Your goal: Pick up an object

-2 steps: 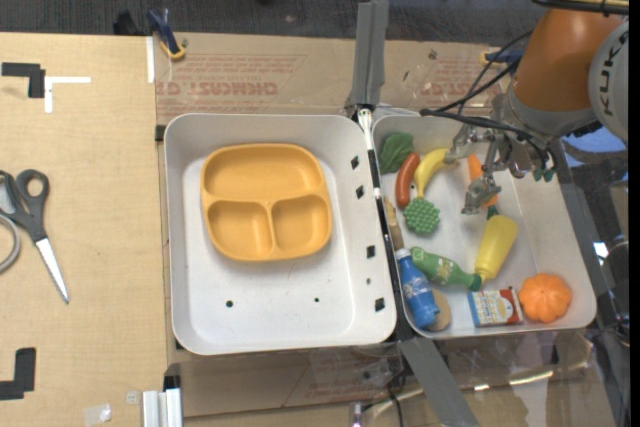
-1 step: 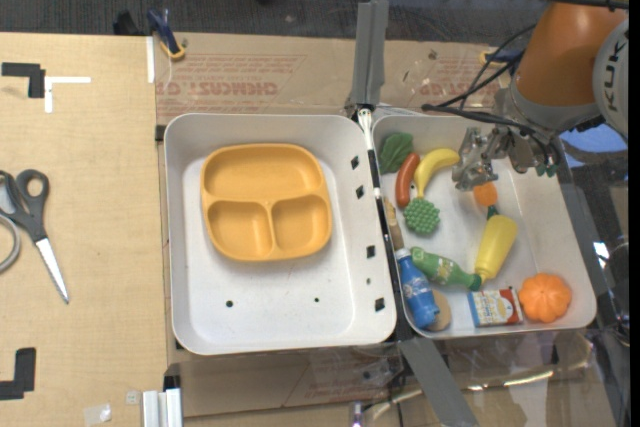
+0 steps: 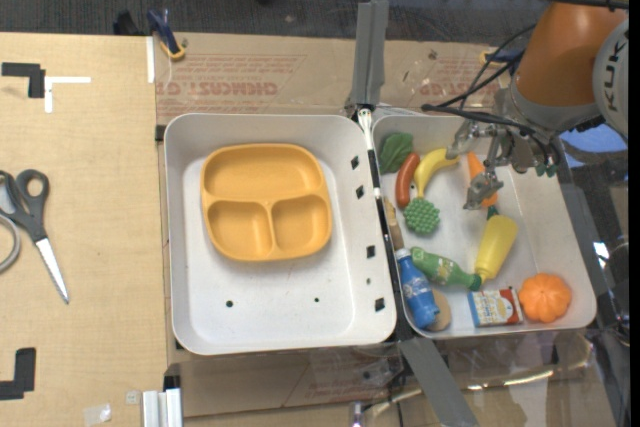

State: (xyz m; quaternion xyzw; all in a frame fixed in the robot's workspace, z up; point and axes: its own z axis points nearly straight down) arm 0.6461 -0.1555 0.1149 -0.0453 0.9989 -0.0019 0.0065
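one carrot (image 3: 477,171) beside gripper (image 3: 484,189), right bin (image 3: 578,245)

The shallow white plastic bins (image 3: 270,335) look smooth and faintly glossy. The yellow-orange three-part plastic tray (image 3: 266,200) is matt. The pale wood-grain tabletop (image 3: 80,245) is smooth, beside brown printed cardboard (image 3: 250,80). The grey-handled scissors (image 3: 38,230) have shiny metal blades. The round orange toy fruit (image 3: 546,297) looks dimpled.

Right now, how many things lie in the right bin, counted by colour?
Green: 3, leafy piece, bumpy ball, bottle
Yellow: 2, banana, bottle
Orange: 2, carrot, round fruit
Red: 1, sausage
Blue: 1, bottle
White and red: 1, carton
Total: 10
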